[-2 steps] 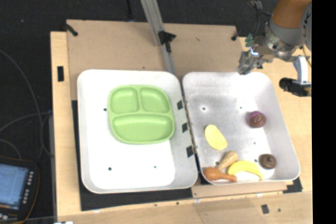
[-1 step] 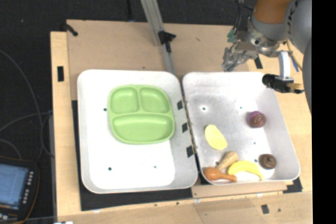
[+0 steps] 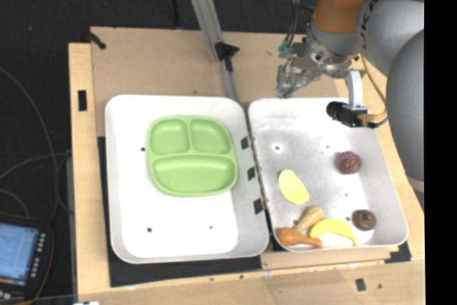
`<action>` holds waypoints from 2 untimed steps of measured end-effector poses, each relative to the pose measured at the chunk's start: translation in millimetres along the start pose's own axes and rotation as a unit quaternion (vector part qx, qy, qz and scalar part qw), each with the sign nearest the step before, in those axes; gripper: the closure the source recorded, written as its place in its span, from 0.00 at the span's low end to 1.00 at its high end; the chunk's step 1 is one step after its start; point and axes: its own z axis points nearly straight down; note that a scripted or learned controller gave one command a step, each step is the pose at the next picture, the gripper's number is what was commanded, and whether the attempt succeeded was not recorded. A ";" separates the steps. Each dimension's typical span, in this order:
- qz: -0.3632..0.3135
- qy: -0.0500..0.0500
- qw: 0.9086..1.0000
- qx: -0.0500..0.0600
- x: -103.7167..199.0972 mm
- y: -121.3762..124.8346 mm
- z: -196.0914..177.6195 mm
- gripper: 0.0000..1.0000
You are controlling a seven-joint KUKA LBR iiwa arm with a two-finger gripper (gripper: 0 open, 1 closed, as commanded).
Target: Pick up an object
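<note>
The right bin (image 3: 307,126) holds several toy foods. A pale yellow oval piece (image 3: 293,186) lies left of centre. A dark purple round piece (image 3: 348,163) sits toward the right wall, and a brown doughnut-like piece (image 3: 363,219) lies in the front right corner. Along the front wall lie a tan piece (image 3: 308,218), a yellow banana (image 3: 333,231) and an orange carrot (image 3: 299,238), close together. My gripper (image 3: 287,87) hangs above the back left edge of this bin, well clear of all the pieces, with nothing seen in it.
The left bin (image 3: 128,225) carries a green divided plate (image 3: 192,156). A slanted metal post (image 3: 203,7) rises behind the bins. Bare wooden bench (image 3: 143,61) surrounds both bins.
</note>
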 end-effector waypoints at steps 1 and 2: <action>0.000 0.000 1.000 0.000 61.2 -9.1 -0.6 1.00; -0.001 0.000 1.000 0.000 120.5 -16.3 -10.0 1.00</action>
